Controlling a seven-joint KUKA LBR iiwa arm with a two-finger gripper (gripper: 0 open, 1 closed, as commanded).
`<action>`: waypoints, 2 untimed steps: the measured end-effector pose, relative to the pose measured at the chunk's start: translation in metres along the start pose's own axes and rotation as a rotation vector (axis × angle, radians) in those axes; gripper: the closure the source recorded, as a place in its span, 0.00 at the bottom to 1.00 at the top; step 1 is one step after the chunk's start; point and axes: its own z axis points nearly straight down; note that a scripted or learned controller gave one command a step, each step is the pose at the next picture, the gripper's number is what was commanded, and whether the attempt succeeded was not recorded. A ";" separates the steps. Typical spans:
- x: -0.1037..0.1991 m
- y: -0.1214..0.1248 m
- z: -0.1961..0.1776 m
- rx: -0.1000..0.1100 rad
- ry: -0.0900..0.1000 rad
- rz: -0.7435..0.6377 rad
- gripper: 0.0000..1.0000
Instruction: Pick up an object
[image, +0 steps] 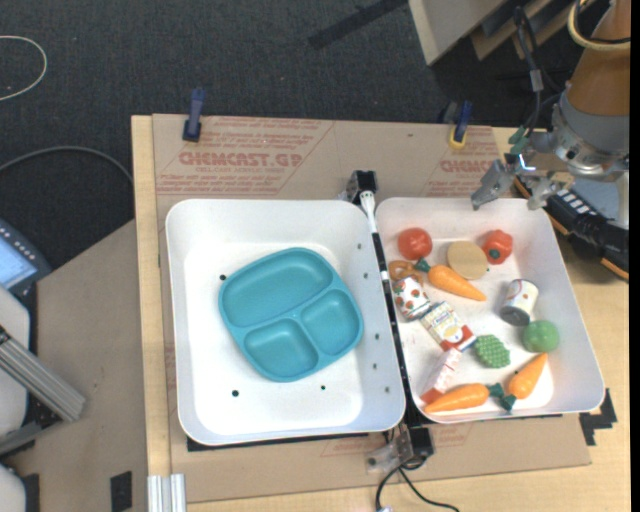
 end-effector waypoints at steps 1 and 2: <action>0.010 -0.060 0.109 0.014 0.004 0.002 0.00; 0.017 -0.123 0.065 0.004 0.002 0.003 0.00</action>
